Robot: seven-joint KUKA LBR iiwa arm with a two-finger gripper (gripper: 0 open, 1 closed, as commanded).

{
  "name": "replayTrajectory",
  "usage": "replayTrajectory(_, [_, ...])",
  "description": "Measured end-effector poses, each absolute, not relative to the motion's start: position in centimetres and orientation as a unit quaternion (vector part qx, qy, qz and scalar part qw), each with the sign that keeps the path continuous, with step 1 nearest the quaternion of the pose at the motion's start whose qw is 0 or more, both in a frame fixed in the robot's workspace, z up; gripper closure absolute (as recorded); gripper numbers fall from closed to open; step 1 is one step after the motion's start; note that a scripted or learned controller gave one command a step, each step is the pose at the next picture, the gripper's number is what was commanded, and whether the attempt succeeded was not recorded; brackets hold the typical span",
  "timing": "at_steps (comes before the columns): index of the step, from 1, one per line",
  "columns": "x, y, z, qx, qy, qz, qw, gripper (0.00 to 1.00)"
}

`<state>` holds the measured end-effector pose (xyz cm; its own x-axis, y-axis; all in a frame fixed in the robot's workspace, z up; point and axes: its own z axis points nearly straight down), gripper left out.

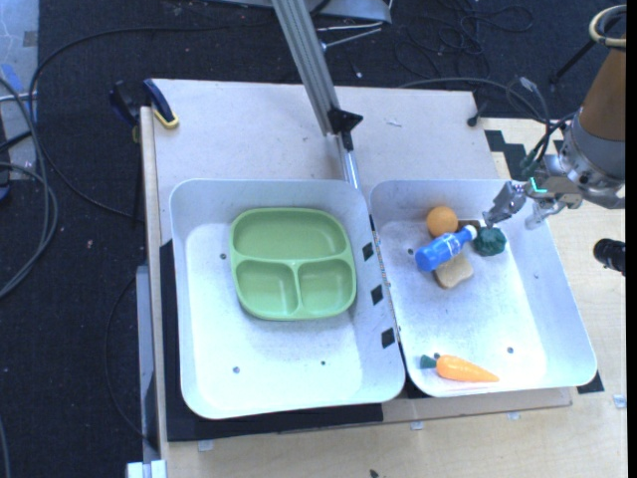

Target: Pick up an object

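The right bin (557, 297) holds an orange ball (442, 218), a blue bottle with a white cap (441, 251), a dark green lump (490, 242) at the bottle's cap end, a tan piece (456, 274) under the bottle and a toy carrot (464, 369) near the front edge. My gripper (519, 208) hangs over the bin's far right corner, just above and right of the green lump. Its two fingers stand apart, open, with nothing between them.
The left bin (199, 357) carries a green divided plate (294, 263). A slanted metal pole (311, 53) ends at the bins' far junction. Cables lie on the dark floor around the bench.
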<state>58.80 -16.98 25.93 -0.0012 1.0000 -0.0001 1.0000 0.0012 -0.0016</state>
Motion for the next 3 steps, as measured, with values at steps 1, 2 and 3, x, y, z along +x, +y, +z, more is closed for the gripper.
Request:
replayTrajectory(1, [58.9,-17.0,26.0,-0.707,-0.708,0.0000,0.000,0.00])
replayTrajectory(2, [59.7,-17.3,20.4,-0.707,-0.707,0.0017,0.002,0.00])
replayTrajectory(3, [60.3,-16.7,14.4,-0.706,-0.708,0.0017,0.002,0.00])
